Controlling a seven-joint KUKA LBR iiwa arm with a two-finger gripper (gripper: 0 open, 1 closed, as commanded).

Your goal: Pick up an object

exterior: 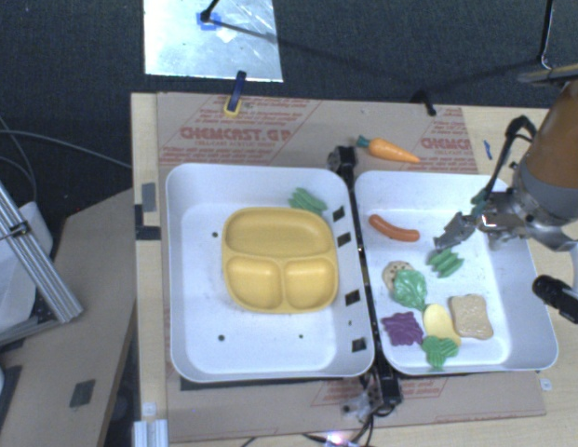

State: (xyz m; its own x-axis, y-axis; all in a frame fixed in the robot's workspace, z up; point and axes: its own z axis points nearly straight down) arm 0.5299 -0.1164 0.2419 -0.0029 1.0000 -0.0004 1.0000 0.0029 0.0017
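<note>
On my screen, the left white bin point(191, 250) carries a yellow three-compartment plastic plate point(279, 259) and a green toy bean pod point(308, 200) at its far edge. In the right bin point(521, 296) lie an orange toy sausage point(394, 228), then a second green pod point(446, 264). The two-finger metal gripper point(449, 237) hovers just above that pod, jaws seemingly parted, gripping nothing I can see.

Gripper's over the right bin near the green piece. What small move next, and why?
Probably a short descent onto the green bean piece. The gripper sits just above it in the right bin with nothing between its fingers, and the hot dog lies clear to the left.
</note>
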